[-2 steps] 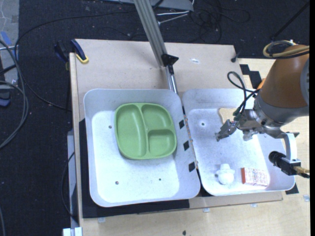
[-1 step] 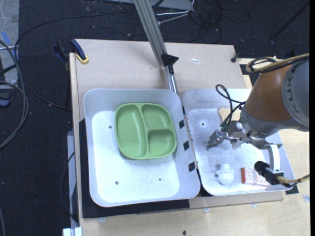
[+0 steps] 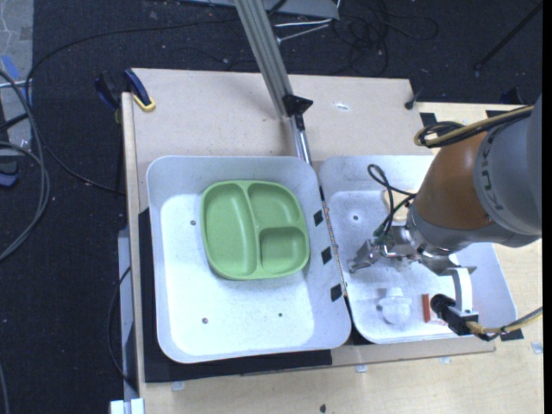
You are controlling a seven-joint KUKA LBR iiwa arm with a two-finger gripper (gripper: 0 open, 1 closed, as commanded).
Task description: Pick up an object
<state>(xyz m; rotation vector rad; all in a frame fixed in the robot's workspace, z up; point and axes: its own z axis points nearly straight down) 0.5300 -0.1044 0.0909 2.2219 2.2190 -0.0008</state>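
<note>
You have two shallow white bins side by side on the wooden bench. In the left bin [image 3: 172,317] sits a pale green, three-compartment plastic plate [image 3: 255,229], lying flat toward its far side. The grey arm with the orange band [image 3: 461,188] reaches in from the right over the right bin [image 3: 345,179]. Its gripper [image 3: 360,260] hangs low above the middle of that bin, pointing left; you cannot tell from here how wide it is set, and nothing is visibly held in it. Just nearer you, a small whitish translucent object [image 3: 395,307] lies on the bin floor, with a small red piece [image 3: 425,308] just to its right.
</note>
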